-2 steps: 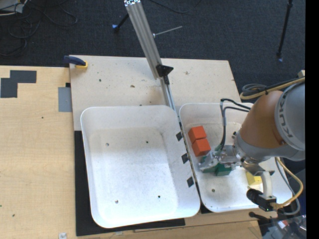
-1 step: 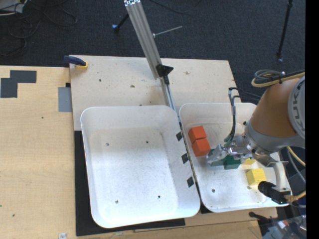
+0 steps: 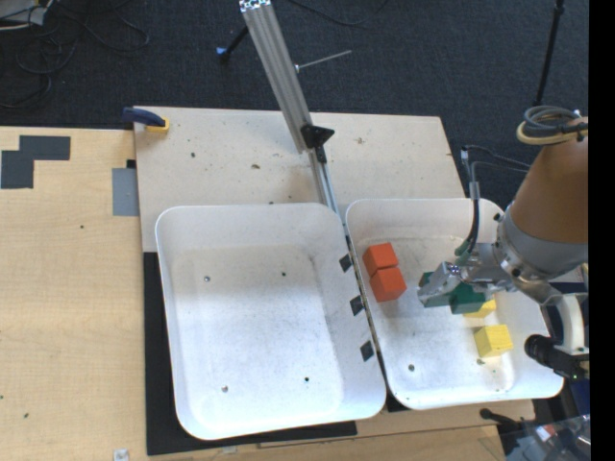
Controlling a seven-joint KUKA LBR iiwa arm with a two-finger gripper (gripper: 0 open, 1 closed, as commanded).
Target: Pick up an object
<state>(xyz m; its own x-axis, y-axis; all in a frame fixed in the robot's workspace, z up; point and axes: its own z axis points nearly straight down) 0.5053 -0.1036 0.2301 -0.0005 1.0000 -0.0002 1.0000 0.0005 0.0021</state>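
In the right bin (image 3: 423, 392) lie an orange block (image 3: 384, 270), a green block (image 3: 469, 301) with a bit of yellow beside it, and a yellow cube (image 3: 493, 340). My gripper (image 3: 440, 286) reaches in from the right and hovers low over the bin's middle, its tip just left of the green block and right of the orange block. The green block sits right against or under the gripper's body, partly hidden by it. I cannot tell whether anything is between the fingers.
The left bin (image 3: 192, 257) stands beside the right one, with a divider rail (image 3: 357, 305) between them. A slanted aluminium post (image 3: 283, 75) rises behind the bins. The arm's orange-banded wrist (image 3: 553, 200) looms over the right bin's far right side.
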